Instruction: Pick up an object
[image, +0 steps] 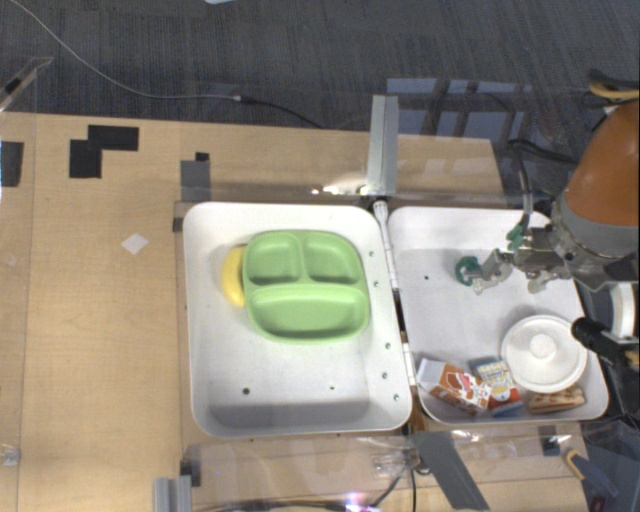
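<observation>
End effector (487, 272) beside teal object (467, 269) — orientation unclear.

We see the arm (605, 190) entering from the right, its orange band uppermost and grey wrist below it. Wrist bent leftward, roughly level. The gripper (487, 274) sits at its left end, low over the right bin's floor. We cannot make out from this angle how the grey finger parts stand.
</observation>
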